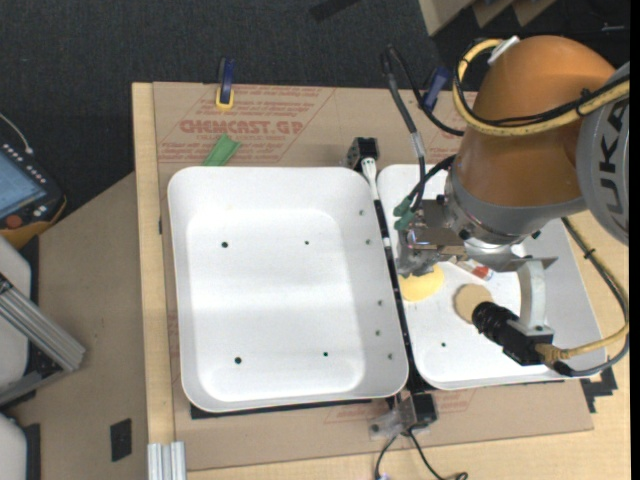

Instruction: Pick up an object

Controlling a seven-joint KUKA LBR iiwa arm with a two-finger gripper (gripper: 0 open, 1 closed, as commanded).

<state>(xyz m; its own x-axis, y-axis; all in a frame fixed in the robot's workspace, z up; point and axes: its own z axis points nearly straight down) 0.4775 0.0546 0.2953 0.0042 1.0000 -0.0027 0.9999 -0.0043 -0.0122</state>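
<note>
Cardboard sheet (160, 368): brown, red print along its upper edge; spans the middle of the frame.
Clamp (226, 86): blue and yellow, on the sheet's upper edge, upper left of the frame.
Green strip (220, 150): flat on the cardboard, just below the clamp.
Left bin (270, 298): white, shallow, round-cornered; four small dark dots on its floor; centre-left.
Right bin (450, 353): white, touching the left bin along one long side; lower right.
Gripper (416, 258): low over the right bin's left side, near the shared wall.
Jaw state: cannot tell how far apart, nor whether anything is gripped.
Yellow object (424, 288): small, pale, on the right bin's floor directly beneath the gripper, its upper part hidden; contact unclear.
Tan object (466, 298): round, just right of the yellow object.
Arm (530, 118): grey, broad orange band; upper right.
</note>
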